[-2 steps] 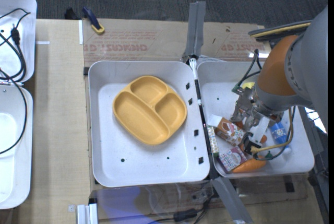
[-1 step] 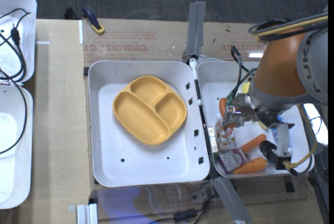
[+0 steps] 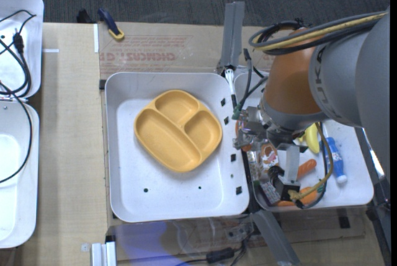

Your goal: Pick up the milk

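Note:
My gripper (image 3: 265,148) hangs low over the left part of the right bin (image 3: 355,189), mostly hidden under the grey and orange wrist. Directly beneath it lies a small white carton with red print (image 3: 269,155), which looks like the milk. The arm covers most of the carton. The gripper is right at the carton, but I cannot make out whether it touches it.
A yellow banana (image 3: 312,138), a blue and white tube (image 3: 334,157) and an orange carrot (image 3: 306,168) lie in the right bin beside the gripper. The left bin (image 3: 116,153) holds a yellow divided plate (image 3: 178,129). The wall between the bins runs just left of the gripper.

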Controlling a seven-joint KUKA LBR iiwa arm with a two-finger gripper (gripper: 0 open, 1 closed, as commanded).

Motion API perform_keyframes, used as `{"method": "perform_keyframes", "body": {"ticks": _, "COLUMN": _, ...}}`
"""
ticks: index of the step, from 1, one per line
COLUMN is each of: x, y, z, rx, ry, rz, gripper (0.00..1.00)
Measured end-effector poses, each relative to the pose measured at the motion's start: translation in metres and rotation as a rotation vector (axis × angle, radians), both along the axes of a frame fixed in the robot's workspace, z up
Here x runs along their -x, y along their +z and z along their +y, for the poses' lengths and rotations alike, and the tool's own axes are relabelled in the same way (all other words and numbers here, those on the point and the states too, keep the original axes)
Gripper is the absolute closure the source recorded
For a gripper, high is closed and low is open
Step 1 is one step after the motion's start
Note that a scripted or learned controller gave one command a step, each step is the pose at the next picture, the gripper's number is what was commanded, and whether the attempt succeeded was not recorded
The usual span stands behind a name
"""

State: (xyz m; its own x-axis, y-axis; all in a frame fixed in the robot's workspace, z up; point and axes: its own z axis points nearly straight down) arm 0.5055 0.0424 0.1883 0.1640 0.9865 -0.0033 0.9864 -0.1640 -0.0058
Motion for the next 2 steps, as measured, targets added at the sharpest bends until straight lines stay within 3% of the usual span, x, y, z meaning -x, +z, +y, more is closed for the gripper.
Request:
{"method": "perform_keyframes", "body": {"ticks": 1, "x": 0.0, "y": 0.0, "z": 0.0, "rx": 0.0, "ry": -0.001, "rz": 0.0, "gripper": 0.0}}
{"method": "perform_keyframes", "body": {"ticks": 2, "x": 0.028, "y": 0.0, "z": -0.072, "rx": -0.001, "ry": -0.031, "rz": 0.002, "gripper": 0.0}}
